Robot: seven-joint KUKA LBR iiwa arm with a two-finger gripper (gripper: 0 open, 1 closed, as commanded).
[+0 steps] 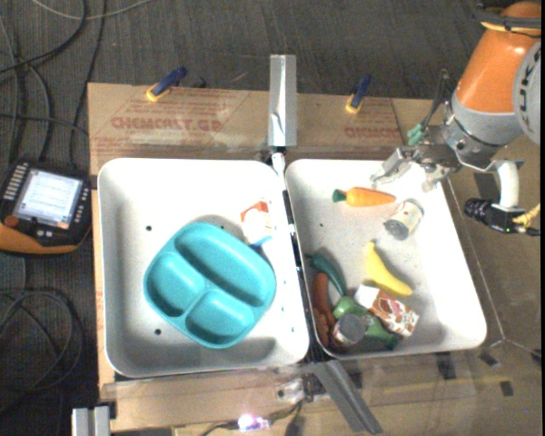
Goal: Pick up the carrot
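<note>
An orange carrot with a green top (365, 196) lies flat near the back of the right bin (454, 243), its green end pointing left. My gripper (406, 164) hovers just above and to the right of the carrot, over the bin's back right part. Its fingers (391, 168) stand apart with nothing between them. The grey wrist with the orange band rises toward the upper right.
A small clear cup (403, 219) lies just right of the carrot. A yellow banana (384, 272), a sausage (322, 302), green items and a printed packet (392, 314) crowd the right bin's front. The left bin holds a teal divided plate (210, 282) and a small carton (257, 222).
</note>
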